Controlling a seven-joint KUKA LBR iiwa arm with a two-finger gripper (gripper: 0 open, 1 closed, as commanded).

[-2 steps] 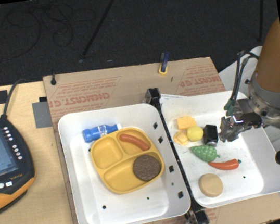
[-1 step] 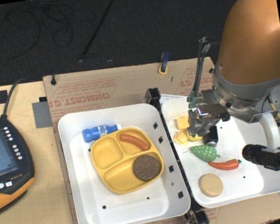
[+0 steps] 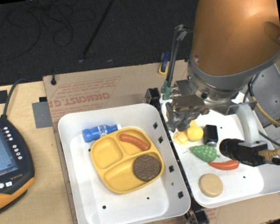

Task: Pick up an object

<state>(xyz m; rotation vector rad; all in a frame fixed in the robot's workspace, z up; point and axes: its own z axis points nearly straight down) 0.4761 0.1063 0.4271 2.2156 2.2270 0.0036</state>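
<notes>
The right bin (image 3: 269,182) holds a yellow lemon (image 3: 195,133), a small yellow piece (image 3: 180,139), a green bumpy fruit (image 3: 205,152), a red pepper (image 3: 223,164), a tan round bun (image 3: 211,185) and a small black block (image 3: 210,134). My gripper (image 3: 179,120) hangs under the big orange-banded arm, low over that bin's far left corner. It sits just above and left of the lemon. The arm hides much of the bin's far side. In the left bin (image 3: 85,196) a yellow divided plate (image 3: 108,158) carries a sausage (image 3: 134,140) and a brown patty (image 3: 146,167). A blue bottle (image 3: 99,132) lies behind the plate.
A black cylinder on a cable (image 3: 239,150) lies across the right bin's middle. A teach pendant (image 3: 0,162) rests on the bench at far left. Clips along the divider (image 3: 166,147) stand between the two bins.
</notes>
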